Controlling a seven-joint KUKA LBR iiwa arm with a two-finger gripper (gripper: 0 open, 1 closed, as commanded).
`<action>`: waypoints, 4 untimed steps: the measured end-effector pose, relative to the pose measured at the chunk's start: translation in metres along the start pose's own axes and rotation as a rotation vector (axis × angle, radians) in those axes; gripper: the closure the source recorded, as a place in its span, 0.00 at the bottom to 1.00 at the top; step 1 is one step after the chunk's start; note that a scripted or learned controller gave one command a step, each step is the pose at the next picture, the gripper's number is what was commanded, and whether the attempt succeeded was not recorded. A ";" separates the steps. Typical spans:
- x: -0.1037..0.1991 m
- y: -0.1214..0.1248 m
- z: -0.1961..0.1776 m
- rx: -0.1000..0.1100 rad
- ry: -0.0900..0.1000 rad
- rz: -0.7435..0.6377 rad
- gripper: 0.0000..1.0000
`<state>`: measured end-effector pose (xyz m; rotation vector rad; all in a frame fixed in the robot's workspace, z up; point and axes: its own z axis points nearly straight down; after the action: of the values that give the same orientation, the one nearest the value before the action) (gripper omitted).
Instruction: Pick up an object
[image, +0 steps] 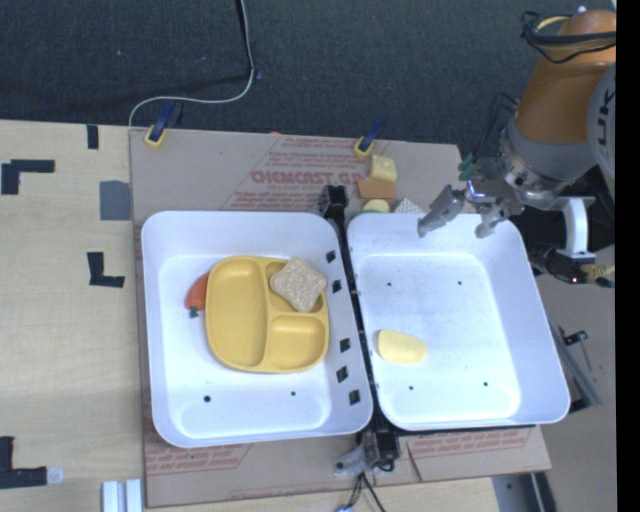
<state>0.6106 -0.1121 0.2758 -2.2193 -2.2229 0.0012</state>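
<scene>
A pale yellow lump (401, 347) lies on the floor of the right bin (500, 300), near its left wall. In the left bin (170, 300) a yellow divided plate (250, 320) carries a tan square sponge-like block (298, 284), and an orange-red object (197, 293) peeks out from under the plate's left edge. My gripper (463, 218) hangs over the far edge of the right bin, fingers spread apart and open, with nothing between them. It is well above and behind the yellow lump.
Behind the bins on the cardboard sit a few small items: a yellow block (383, 167), a tan block (376, 188) and a pale green piece (375, 207). Black clips (333, 205) run along the seam between bins. A white cable (240, 60) crosses the dark backdrop.
</scene>
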 end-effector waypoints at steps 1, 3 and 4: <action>0.000 -0.009 0.168 0.013 0.002 0.001 0.00; 0.020 0.022 0.191 -0.006 -0.001 -0.003 0.00; 0.008 0.059 0.190 -0.003 0.000 -0.001 0.00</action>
<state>0.6697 -0.1037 0.0853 -2.2197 -2.2259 -0.0015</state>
